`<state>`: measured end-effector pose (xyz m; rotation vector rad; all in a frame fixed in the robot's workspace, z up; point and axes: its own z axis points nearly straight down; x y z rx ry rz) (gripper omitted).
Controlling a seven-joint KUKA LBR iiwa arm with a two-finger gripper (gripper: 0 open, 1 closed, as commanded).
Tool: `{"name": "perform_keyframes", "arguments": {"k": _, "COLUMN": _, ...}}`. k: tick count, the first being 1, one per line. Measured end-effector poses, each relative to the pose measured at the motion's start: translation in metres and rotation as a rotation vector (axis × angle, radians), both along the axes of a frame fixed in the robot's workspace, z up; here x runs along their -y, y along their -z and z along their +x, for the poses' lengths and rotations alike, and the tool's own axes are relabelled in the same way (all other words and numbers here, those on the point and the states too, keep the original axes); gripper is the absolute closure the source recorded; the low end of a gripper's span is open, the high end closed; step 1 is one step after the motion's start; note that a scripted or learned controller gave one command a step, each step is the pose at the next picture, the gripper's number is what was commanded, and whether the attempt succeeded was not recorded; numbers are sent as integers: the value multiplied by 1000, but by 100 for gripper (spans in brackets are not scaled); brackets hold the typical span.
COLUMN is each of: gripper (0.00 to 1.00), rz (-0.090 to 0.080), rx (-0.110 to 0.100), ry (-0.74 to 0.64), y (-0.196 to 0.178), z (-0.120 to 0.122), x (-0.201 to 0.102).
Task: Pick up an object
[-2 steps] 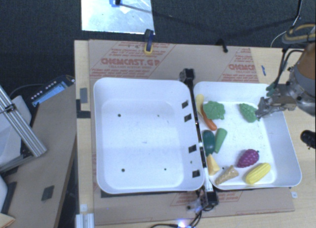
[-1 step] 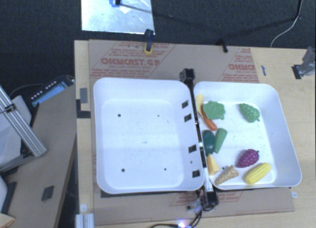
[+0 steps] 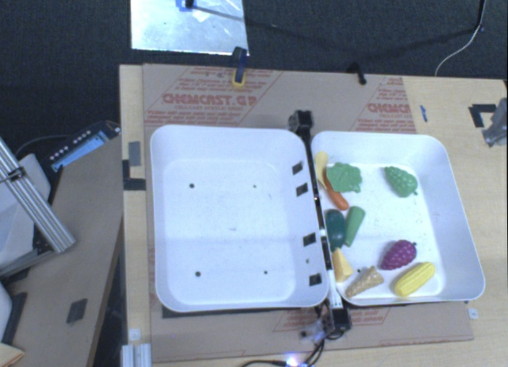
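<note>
The right bin holds several toy foods. A green leafy piece lies on an orange carrot near the divider, beside a pale yellow piece. A bumpy green fruit sits at the back right. Two dark green vegetables lie mid-left. Along the front are a yellow wedge, a tan cone, purple grapes and yellow corn. A grey bit of my gripper pokes in at the right edge, well away from all the toys.
The left bin sits beside the right one, joined by a black clipped divider. Both rest on a cardboard sheet. A shiny plate lies beyond the bench, and grey equipment stands at the left.
</note>
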<state>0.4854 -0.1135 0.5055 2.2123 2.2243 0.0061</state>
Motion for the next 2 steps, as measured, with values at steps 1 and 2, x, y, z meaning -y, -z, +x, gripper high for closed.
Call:
{"name": "perform_keyframes", "arguments": {"k": 1, "gripper": 100, "rz": -1, "rx": -1, "ry": 1, "y": -16, "z": 1, "x": -5}}
{"name": "perform_keyframes", "arguments": {"k": 2, "gripper": 100, "rz": 0, "rx": -2, "ry": 1, "y": -30, "z": 1, "x": -13}}
